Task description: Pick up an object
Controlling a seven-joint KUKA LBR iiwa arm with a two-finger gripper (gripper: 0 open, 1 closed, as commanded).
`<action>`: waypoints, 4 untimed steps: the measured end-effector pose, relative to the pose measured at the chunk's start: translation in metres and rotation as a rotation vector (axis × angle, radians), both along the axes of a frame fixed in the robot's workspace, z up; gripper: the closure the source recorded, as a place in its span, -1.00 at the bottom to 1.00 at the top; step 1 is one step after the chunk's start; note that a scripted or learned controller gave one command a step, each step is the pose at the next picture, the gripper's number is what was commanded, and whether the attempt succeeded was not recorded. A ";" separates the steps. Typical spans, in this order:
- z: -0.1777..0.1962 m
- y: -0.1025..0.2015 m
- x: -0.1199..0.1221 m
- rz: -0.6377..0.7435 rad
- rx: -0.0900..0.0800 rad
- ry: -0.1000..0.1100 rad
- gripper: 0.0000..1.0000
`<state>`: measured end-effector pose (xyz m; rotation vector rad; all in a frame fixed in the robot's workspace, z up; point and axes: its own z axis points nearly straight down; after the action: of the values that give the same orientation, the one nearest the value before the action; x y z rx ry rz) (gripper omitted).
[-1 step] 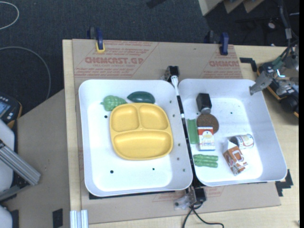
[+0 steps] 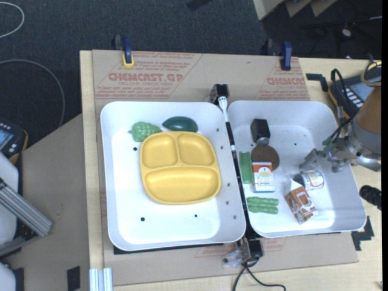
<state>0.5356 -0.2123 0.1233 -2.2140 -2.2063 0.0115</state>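
Brown bench (image 2: pixel 182 71) carries two bins; the gripper (image 2: pixel 319 162) hangs low in the right bin (image 2: pixel 285 111), just above a small can (image 2: pixel 313 179), likely targeting it; its grip can't be told.

Open floor was left along the front of the left bin (image 2: pixel 121 180), below the yellow tray (image 2: pixel 180 166). In the right bin (image 2: pixel 339 214), passage was narrowed by a brown packet (image 2: pixel 301 204), green pods (image 2: pixel 262 205) and a small carton (image 2: pixel 264 177).
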 end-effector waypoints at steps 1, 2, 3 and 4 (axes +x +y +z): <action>-0.023 -0.009 -0.050 0.001 0.000 -0.023 -1.00; -0.039 0.031 -0.008 0.009 -0.007 -0.021 -1.00; 0.055 0.015 -0.052 0.001 -0.010 -0.024 -1.00; 0.203 -0.004 -0.055 0.004 -0.014 -0.032 -1.00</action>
<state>0.4804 -0.2164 0.3264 -2.2332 -2.2336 -0.0085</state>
